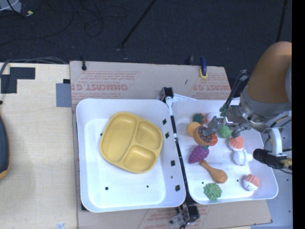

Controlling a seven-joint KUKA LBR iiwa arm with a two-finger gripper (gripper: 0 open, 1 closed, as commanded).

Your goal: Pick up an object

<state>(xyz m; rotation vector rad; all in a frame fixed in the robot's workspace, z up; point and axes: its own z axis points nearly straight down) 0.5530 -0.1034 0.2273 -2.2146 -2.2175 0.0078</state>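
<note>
Gripper [208, 131] sits low in the right bin [267, 190], right on the orange toy [195, 128]; purple grapes [198, 153] just below it. Honestly can't tell its state.

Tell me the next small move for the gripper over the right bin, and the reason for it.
Probably a short, straight descent. The gripper sits low over the orange toy food piece in the right bin, amid crowded toys, with the purple grapes just below it in the camera view. Going straight down should avoid nudging the neighbours. Whether it already touches the piece is unclear.
</note>
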